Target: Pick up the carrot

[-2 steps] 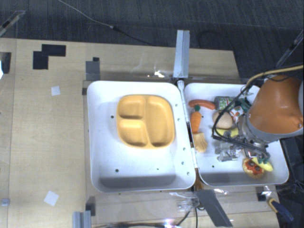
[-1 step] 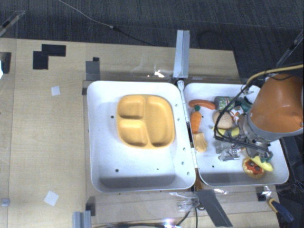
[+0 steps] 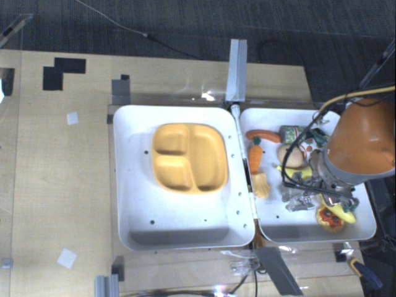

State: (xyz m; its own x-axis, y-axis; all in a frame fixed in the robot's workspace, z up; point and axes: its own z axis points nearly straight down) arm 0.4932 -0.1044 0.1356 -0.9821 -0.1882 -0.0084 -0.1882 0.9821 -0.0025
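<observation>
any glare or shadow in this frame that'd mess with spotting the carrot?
Camera view: bright glare spots on the bench edge above the divider and along the bottom edge; soft shadow inside the left bin near its lower wall. The carrot is evenly lit and sharp, by the right bin's left wall. The arm's orange band looms large and blocks that bin's right side.

Orange-banded arm [image 3: 362,142], black cables [image 3: 298,146]

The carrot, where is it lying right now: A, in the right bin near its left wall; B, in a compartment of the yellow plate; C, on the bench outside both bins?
A: the carrot lies in the right bin close to its left wall, apart from the yellow plate in the left bin.
</observation>
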